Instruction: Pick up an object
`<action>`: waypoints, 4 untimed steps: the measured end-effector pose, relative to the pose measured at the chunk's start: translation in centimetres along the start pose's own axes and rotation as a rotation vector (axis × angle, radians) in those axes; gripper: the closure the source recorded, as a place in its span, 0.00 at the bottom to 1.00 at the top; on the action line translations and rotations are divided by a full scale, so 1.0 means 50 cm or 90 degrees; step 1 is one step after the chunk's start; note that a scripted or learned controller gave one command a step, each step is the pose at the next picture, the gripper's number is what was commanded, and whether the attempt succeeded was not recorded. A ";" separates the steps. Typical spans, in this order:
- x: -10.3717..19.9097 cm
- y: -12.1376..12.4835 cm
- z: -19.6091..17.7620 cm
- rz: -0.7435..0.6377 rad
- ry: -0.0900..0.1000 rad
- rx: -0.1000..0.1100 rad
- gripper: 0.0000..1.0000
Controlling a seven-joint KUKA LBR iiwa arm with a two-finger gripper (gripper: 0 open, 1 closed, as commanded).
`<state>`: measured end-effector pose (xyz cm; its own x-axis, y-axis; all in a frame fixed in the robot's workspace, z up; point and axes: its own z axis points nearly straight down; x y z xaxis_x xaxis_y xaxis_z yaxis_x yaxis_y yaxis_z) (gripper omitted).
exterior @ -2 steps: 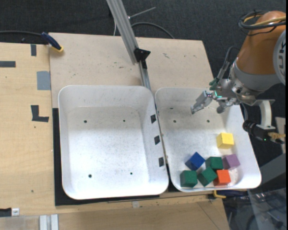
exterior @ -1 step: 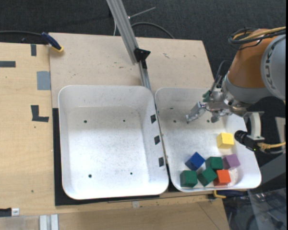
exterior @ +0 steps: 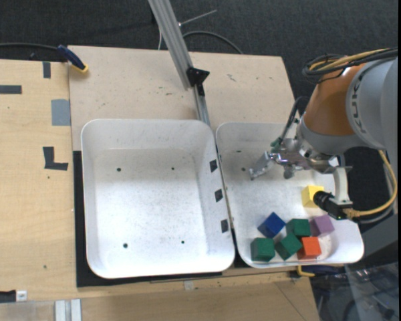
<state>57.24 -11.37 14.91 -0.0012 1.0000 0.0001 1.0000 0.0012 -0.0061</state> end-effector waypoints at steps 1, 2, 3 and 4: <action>0.002 -0.003 0.109 0.000 0.000 0.001 0.00; 0.003 -0.001 0.083 -0.001 0.000 -0.002 1.00; 0.003 0.021 -0.024 0.000 0.000 -0.006 1.00; 0.012 0.010 -0.145 0.000 -0.001 -0.007 1.00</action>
